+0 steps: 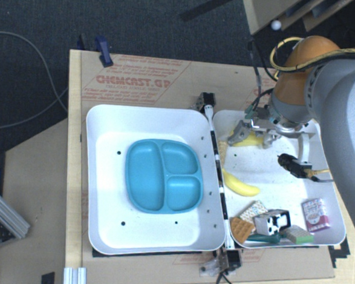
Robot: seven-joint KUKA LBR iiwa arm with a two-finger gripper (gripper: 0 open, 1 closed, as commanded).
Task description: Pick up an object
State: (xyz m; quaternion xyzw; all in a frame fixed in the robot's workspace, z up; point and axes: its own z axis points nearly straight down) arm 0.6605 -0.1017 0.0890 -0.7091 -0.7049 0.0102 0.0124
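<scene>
The gripper (255,133) hangs at the right bin's (335,231) far corner over something yellow; its grip I cannot tell. A banana (240,185) lies nearer, clutter beyond it.

"CHEMCAST GP" on bench board (133,80)

Robotics lab, grey arm (344,101), loose cables (25,67), bins on cardboard-topped bench (140,75)
</scene>
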